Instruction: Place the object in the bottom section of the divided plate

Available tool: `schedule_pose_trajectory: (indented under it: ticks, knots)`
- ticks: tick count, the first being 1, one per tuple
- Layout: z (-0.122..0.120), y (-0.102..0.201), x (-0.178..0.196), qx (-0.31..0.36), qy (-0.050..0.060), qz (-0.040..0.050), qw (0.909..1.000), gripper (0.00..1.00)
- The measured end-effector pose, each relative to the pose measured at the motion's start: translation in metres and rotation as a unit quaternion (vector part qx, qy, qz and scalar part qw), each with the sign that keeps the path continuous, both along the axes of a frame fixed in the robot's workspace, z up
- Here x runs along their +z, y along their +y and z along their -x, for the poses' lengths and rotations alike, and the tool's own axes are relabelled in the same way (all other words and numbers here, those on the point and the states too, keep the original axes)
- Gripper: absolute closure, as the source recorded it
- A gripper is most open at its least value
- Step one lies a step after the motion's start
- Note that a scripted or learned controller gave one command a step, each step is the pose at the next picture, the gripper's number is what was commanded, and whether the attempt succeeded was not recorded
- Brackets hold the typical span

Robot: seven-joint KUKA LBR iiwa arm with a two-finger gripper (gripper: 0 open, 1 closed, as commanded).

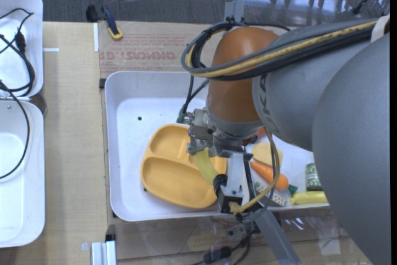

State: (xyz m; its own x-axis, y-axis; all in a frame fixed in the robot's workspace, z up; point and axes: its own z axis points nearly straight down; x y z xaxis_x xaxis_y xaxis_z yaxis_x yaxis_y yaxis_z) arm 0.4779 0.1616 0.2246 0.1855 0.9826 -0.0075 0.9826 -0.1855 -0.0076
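Gripper [200, 152] above the divided plate [173, 183]: you cannot tell its opening. The yellow-green piece [203, 166] looks light and probably slick; grasp it midway.

A broad, smooth grey arm casing [353, 133] narrows to a glossy orange domed band [239, 71] above the wrist. Thin black cables [186, 59] loop over the orange dome, a yellow-and-black braided hose [310, 40] runs along the grey casing, and below the band sits a boxy silver metal wrist fitting [201, 130].
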Motion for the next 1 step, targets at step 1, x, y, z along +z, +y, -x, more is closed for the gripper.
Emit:
schedule_pose_trajectory:
  ticks: [1]
  knots:
    - [-0.0347,-0.0003,0.0089,-0.051,-0.001,0.0007,0.9987,1.00]
